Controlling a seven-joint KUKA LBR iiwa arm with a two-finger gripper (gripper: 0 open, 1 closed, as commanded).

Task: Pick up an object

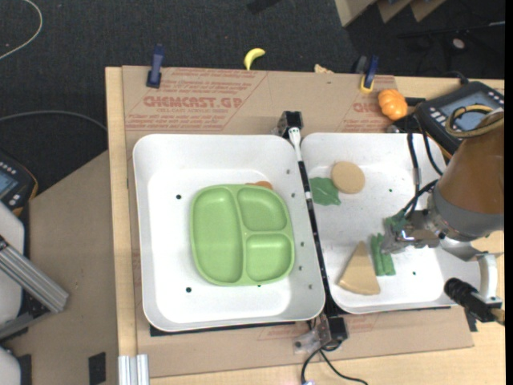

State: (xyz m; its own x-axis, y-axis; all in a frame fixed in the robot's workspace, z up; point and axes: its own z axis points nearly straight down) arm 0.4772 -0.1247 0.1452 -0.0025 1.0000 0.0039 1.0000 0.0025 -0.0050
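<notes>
Camera view looks down on a pale wooden tabletop (128, 239) above dark carpet (120, 14), bearing two shallow white bins; the left bin (152, 215) holds a green divided plastic tray (240, 233). Reaching into the right bin (361, 215), the grey arm's jaws (390, 233) hang low; whether apart or together I cannot tell. Directly beneath them lies a green stick-shaped piece (381, 257), likely the target, beside a tan wedge (359, 273). Farther off sit a round tan disc (348, 177) and green leaf (325, 191).

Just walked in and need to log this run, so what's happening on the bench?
The grey KUKA arm reaches into the right white bin, its gripper down by a green stick-shaped piece beside a tan wedge. A round tan disc and green leaf-shaped piece lie further back. The left white bin holds a green divided plate.
</notes>
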